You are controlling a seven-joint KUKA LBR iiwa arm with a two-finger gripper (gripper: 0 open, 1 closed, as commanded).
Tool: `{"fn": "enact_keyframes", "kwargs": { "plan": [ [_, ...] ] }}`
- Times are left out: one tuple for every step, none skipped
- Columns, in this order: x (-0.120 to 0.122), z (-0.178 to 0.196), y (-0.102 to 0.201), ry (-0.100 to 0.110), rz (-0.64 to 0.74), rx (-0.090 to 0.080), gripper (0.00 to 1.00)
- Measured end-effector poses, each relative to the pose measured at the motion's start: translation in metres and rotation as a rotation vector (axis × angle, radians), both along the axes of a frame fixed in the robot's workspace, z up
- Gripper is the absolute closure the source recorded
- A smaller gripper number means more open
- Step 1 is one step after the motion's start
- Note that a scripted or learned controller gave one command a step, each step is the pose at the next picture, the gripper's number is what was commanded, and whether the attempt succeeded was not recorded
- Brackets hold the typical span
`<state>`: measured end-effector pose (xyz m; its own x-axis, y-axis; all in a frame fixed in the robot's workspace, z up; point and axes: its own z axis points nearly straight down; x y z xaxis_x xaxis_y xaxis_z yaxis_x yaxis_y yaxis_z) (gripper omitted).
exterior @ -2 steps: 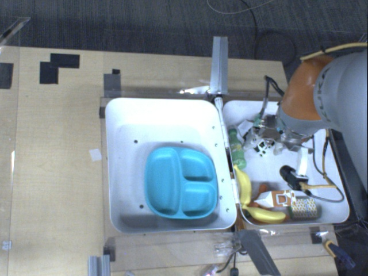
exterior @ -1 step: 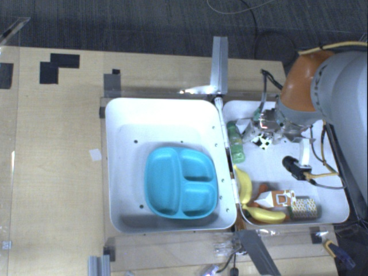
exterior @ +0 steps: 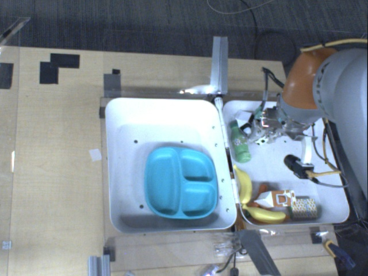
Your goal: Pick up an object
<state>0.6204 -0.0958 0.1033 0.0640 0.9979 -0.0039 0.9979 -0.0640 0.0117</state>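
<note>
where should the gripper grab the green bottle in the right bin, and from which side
Probably across the green bottle's body near its middle, coming straight down from above. It lies flat with its long axis running along the right bin's left wall, so the fingers should close across its narrow width. The wall is close, and the gripper is already nearby.

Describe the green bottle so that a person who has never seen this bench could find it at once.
Look in the right white bin, at its left wall beside the divider. The green bottle lies there, above the bananas. It is the one green thing in that bin, with a white cap end.
</note>
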Motion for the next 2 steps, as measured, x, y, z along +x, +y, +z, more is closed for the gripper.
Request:
{"fn": "enact_keyframes", "kwargs": {
  "plan": [
    [-0.01, 0.082, 0.044, 0.007, -0.287, 0.007, 1.0],
    [-0.037, -0.002, 0.014, 0.006, -0.288, 0.007, 1.0]
  ]
}}
